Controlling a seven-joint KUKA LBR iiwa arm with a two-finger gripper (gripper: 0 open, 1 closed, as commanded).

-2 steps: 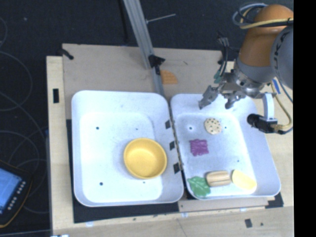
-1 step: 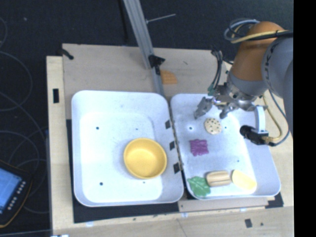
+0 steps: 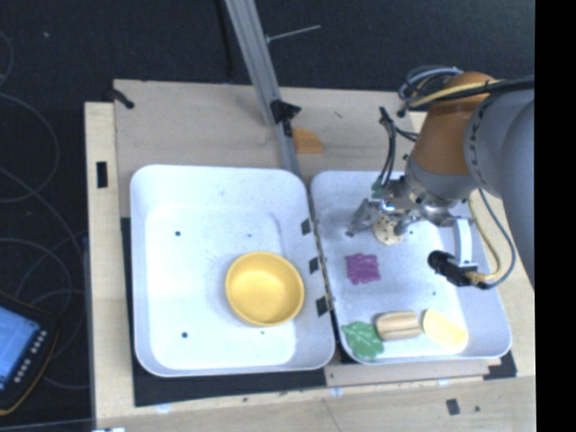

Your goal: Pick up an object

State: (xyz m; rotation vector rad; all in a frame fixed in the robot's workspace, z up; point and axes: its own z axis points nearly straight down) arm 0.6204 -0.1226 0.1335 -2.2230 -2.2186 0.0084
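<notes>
Nearest you, along the right bin's (image 3: 500, 336) near edge, lie a green piece (image 3: 362, 337), a tan cylinder (image 3: 398, 325) and a yellow disc (image 3: 445, 328), side by side. Just beyond them sits a purple object (image 3: 363, 267). In the left bin (image 3: 162, 241) rests a yellow bowl (image 3: 264, 287). Farther back, your gripper (image 3: 389, 224) hangs over the right bin, fingers spread and holding nothing; the purple object lies just nearer and slightly left of it.
</notes>
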